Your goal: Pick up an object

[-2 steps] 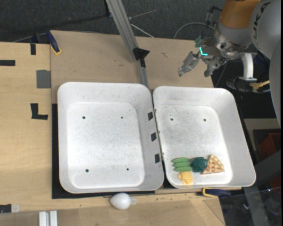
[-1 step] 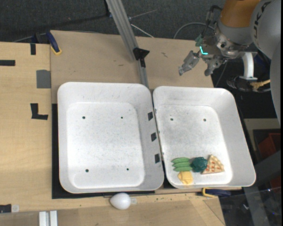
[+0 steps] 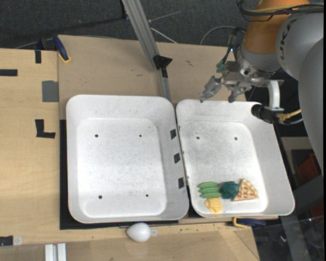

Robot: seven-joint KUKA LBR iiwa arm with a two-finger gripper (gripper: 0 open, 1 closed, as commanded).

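Small toy foods lie bunched at the near edge of the right bin (image 3: 271, 151): a green pea pod (image 3: 208, 188), a dark green piece (image 3: 228, 189), a yellow piece (image 3: 213, 204) and an orange pizza slice (image 3: 245, 191). My gripper (image 3: 223, 92) hangs above the far rim of the right bin, well away from the toys. Its two fingers are spread apart, with nothing between them.
The left bin (image 3: 119, 156) sits beside the right one. A white egg-shaped object (image 3: 139, 232) rests on the bench just in front of the left bin. A slanted metal pole (image 3: 146, 37) stands behind the bins. A black cable runs by the right bin's far right corner.
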